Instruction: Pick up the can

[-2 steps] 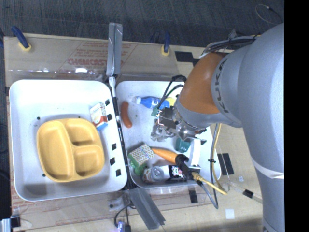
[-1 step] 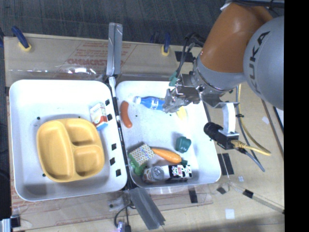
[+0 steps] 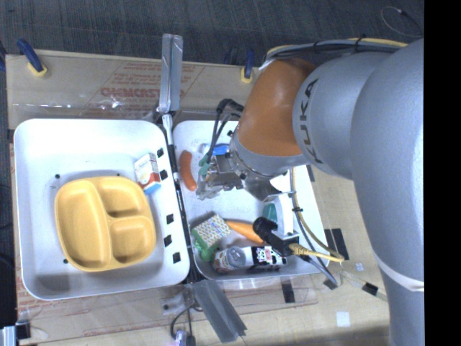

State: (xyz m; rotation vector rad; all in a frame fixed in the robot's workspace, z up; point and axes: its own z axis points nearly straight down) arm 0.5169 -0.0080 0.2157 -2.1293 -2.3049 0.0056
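— While the can [image 3: 232, 259] lies on its side by the near edge of the right bin [image 3: 189, 137], where is the gripper [image 3: 209, 183]?
— Above it, toward the bin's middle, well apart. Whether it is spread or pinched, I cannot tell.
— Room around the can?
— Little: a patterned box [image 3: 210, 231], carrot [image 3: 245, 229] and black-and-white toy [image 3: 269, 255] crowd it.

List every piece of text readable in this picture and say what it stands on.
"KUKA": on the grey arm, running down its casing beside the orange band.
Red print on the cardboard sheet behind the bins: too faint to read.
Label on the small carton in the left bin: too small to read.
Label on the can: blurred.
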